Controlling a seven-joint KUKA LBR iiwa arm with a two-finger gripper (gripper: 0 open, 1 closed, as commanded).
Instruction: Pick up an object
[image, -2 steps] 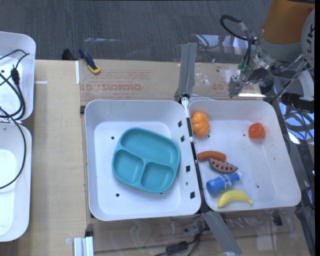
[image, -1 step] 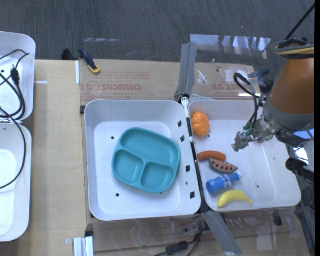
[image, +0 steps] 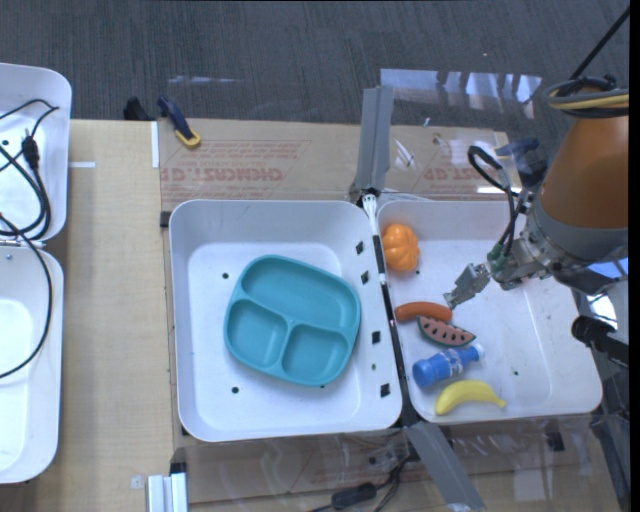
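Note:
In the right bin (image: 545, 345) lie an orange toy pumpkin (image: 400, 247), a red sausage (image: 422, 311), a watermelon slice (image: 446, 332), a blue bottle (image: 442, 364) and a yellow banana (image: 469, 397). My gripper (image: 466, 285) hangs above the right bin's middle, just right of and above the sausage. Its fingers look spread, and nothing sits between them. The arm's orange band (image: 590, 170) rises at the right.
The left bin (image: 195, 310) holds a teal sectioned plate (image: 292, 320). A grey divider (image: 375, 250) runs between the bins. White trays with black cables (image: 25, 190) stand at the far left. A blue and yellow tool (image: 178, 122) lies on the cardboard behind.

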